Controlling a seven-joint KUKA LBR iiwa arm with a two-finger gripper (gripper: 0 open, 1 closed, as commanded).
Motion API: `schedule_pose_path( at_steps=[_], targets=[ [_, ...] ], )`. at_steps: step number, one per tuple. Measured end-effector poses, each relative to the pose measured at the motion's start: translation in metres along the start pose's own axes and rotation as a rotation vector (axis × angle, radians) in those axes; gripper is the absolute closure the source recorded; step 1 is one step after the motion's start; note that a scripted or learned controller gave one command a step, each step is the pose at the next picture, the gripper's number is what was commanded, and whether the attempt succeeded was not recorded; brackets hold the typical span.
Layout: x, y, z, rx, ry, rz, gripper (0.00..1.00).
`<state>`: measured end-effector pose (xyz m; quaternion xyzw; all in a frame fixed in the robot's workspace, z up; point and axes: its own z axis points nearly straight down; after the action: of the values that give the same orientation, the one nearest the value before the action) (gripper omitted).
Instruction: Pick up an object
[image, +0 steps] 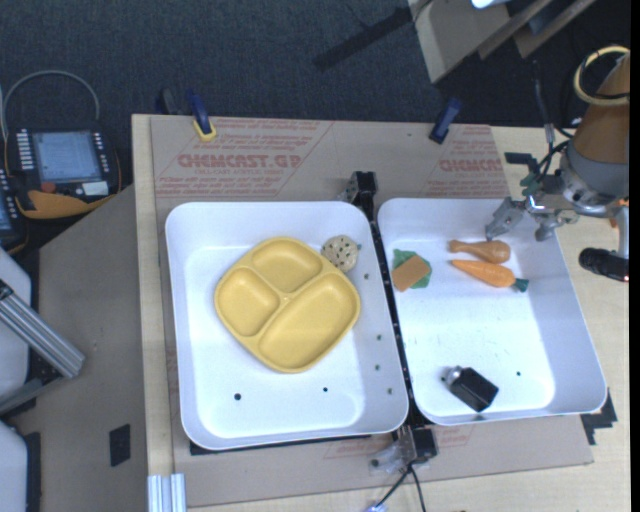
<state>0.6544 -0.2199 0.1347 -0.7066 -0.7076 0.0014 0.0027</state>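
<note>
While the two-finger gripper (522, 214) hangs with its fingers spread and nothing between them, just right of the tan plastic drumstick (480, 249), the approach step is in hand; next it must descend and close. 1 orange plastic carrot (486, 274) lies just below the drumstick.

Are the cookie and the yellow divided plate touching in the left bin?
Touching. The camera view shows the cookie pressed against the upper right rim of the yellow divided plate, with no white bin floor visible between them.
</note>
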Motion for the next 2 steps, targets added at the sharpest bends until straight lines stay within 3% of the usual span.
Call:
schedule_pose_path(
  at_steps=[1,2],
  targets=[
    [0.002,0.004,0.045,-0.008,0.006,-0.001,0.00],
    [0.001,0.007,0.029,-0.024,-0.004,-0.004,1.00]
  ],
)
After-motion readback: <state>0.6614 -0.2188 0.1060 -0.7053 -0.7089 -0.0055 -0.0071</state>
